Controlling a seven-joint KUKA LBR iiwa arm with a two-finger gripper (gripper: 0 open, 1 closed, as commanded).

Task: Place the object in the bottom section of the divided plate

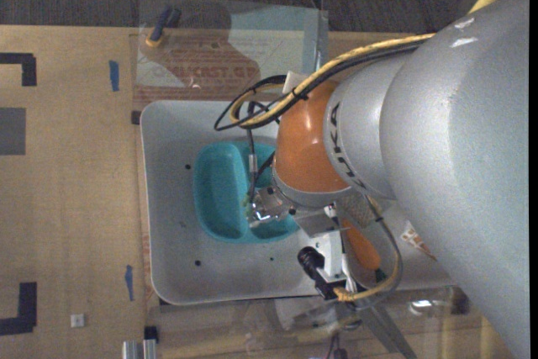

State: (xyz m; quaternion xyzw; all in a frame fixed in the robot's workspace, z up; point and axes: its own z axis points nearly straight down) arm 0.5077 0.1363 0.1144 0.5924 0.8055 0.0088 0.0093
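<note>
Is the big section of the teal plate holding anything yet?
Looks empty: the teal plate's large section shows bare teal. The arm covers the plate's right side, so nothing can be judged there.

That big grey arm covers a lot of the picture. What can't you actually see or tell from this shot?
- Teal divided plate: its right part is hidden under the orange band in the camera view.
- Gripper: small and blurred; whether it holds anything cannot be told.
- The object to be placed: cannot be picked out.
- White bin: its right side is covered by the grey arm.
- Second bin: hidden behind the arm.
</note>
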